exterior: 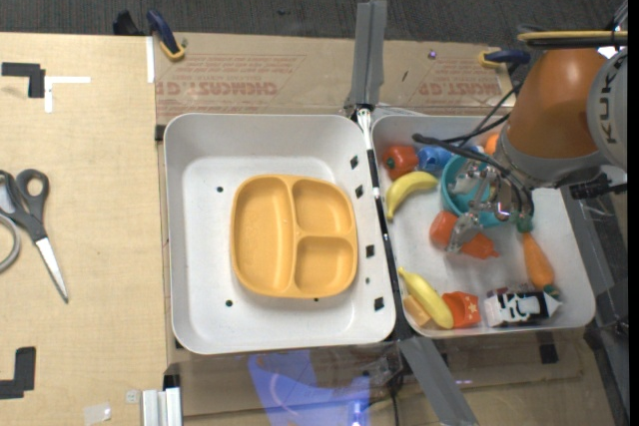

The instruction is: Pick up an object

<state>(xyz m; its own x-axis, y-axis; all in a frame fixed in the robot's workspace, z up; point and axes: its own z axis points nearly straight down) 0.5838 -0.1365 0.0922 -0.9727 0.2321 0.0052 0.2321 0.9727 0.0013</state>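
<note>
Now two white bins sit side by side on the bench. One yellow plate with three parts lies in the left bin.

Many toys are packed into the right bin. Two bananas show up: one banana near the top left, and a second banana near the bottom left. One carrot lies by the right wall. One teal bowl sits near the middle, with a small blue toy just beside it. A red toy rests at the top left, a red block touches the second banana, and one black and white box lies along the bottom. Some orange-red toys sit in the middle.

The gripper hangs low over those orange-red toys. I cannot tell whether it grips anything.

One pair of scissors lies far left on the bench.
</note>
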